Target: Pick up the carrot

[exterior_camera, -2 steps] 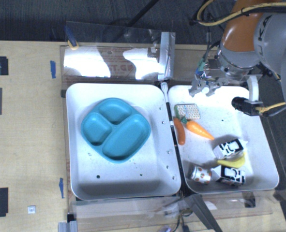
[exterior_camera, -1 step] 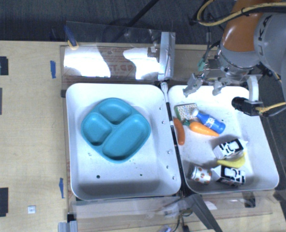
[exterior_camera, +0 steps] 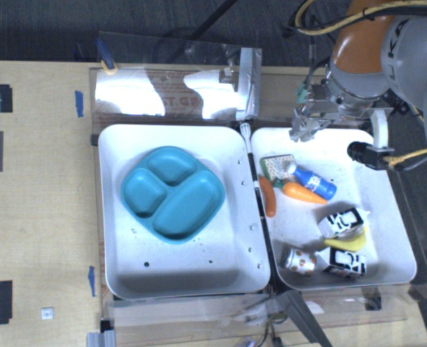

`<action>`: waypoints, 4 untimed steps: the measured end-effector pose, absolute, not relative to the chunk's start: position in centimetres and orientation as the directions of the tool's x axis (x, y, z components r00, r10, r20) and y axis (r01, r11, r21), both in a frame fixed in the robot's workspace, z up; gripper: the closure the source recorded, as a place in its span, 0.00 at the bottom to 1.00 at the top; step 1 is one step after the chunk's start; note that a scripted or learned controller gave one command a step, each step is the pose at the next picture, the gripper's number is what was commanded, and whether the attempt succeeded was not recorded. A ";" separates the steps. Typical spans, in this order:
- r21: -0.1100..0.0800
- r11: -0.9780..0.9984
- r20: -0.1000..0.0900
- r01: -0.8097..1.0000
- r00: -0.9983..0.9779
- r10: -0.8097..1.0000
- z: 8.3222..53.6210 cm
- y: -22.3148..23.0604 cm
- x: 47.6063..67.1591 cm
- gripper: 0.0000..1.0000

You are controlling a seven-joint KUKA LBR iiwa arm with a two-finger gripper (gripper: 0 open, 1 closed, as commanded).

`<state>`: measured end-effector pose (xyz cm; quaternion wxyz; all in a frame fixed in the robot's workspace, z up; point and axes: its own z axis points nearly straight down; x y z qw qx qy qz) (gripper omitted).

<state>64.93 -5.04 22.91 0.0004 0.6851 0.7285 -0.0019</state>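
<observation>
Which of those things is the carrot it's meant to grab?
Look in the right-hand white bin, toward its upper left. The carrot is the short orange cone lying just below the blue bottle. A second orange piece hugs the bin's left wall, but that one is darker and slimmer.

orange carrot (exterior_camera: 303, 192); blue bottle (exterior_camera: 315, 181); teal divided plate (exterior_camera: 172, 192); white bins (exterior_camera: 126, 266); black-and-white patterned cartons (exterior_camera: 341, 223); yellow banana (exterior_camera: 347, 242).
</observation>
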 end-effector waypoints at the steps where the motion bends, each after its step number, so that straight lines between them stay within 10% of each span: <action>1: -0.003 0.062 -0.003 0.998 -0.062 0.998 22.9 -5.0 64.9 0.00; 3: 0.005 0.391 -0.001 0.920 -0.391 0.920 8.7 -9.8 55.8 0.00; 4: 0.009 0.387 -0.003 0.922 -0.387 0.922 9.5 -10.0 55.9 1.00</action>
